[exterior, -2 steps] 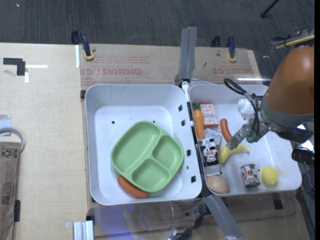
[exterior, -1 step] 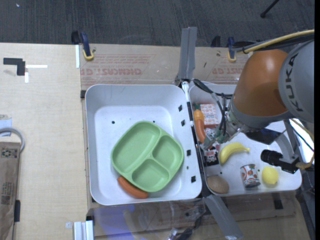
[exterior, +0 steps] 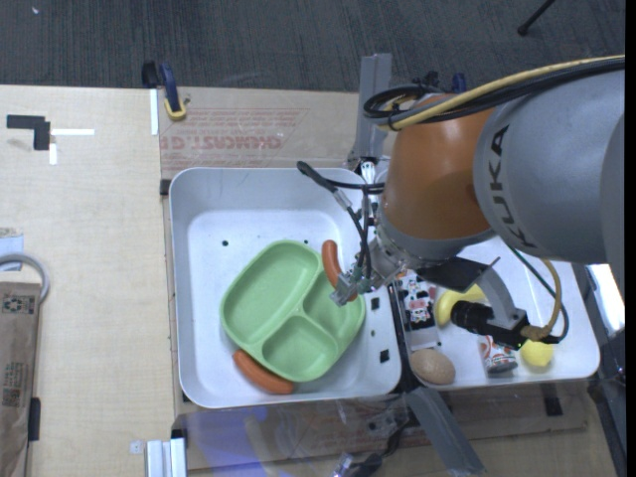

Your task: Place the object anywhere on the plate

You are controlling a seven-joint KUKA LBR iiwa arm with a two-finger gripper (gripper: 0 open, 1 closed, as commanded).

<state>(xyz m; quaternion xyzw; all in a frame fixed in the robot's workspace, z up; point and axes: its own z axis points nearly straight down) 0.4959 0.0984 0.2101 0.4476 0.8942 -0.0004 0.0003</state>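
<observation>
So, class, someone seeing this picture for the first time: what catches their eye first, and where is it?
The big grey and orange arm dominates the right side, reaching over the bins. Next comes the bright green divided plate in the left bin, with one orange sausage at its upper right rim and another by its lower edge.

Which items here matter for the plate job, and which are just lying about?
Job: green plate; sausage by its rim; gripper.
Lying about: second sausage; potato; lemon; yellow fruit; small can.

green plate (exterior: 283, 311), orange sausage (exterior: 330, 259)
</observation>
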